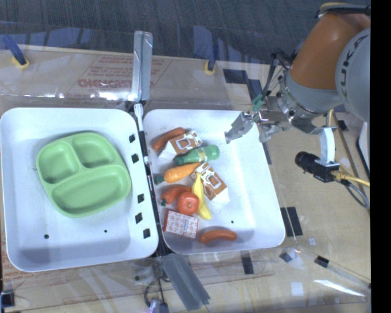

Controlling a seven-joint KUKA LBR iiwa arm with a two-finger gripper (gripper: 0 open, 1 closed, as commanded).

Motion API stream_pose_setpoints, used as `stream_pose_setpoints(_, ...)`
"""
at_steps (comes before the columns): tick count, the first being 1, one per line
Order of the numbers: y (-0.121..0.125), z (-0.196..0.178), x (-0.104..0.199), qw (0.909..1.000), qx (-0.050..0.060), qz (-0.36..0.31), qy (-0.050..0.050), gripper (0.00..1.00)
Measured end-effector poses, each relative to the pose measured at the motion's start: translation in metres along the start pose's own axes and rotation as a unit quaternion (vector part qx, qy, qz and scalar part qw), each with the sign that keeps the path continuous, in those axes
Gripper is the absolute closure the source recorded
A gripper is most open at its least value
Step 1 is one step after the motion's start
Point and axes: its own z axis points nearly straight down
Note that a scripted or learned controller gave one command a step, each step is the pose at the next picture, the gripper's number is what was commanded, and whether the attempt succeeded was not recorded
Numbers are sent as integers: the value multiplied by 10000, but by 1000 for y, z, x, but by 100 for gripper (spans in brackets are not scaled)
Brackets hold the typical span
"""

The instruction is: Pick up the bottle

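Nearest my camera, a sausage (217,236) lies at the 6 o'clock edge of the right bin (264,204), beside a small red carton (180,224) and a tomato (188,203). I locate the bottle (197,154), green, lying flat toward the bin's 11 o'clock area, touching a carrot (182,173). The gripper (238,129) hovers at the bin's 1 o'clock area, apart from the bottle; I see nothing between its fingers, which stand parted. The left bin (26,240) holds a green plate (83,173).

Even, soft overhead light — faint shadows, mild glare, slightly soft focus.
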Motion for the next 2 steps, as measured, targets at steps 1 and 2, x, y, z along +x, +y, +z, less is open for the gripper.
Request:
stream_pose_setpoints(1, 44, 125, 13, 9999, 7, -140, -1, 0)
stream_pose_setpoints(2, 45, 178, -3, 9992, -16, -395, 0, 0)
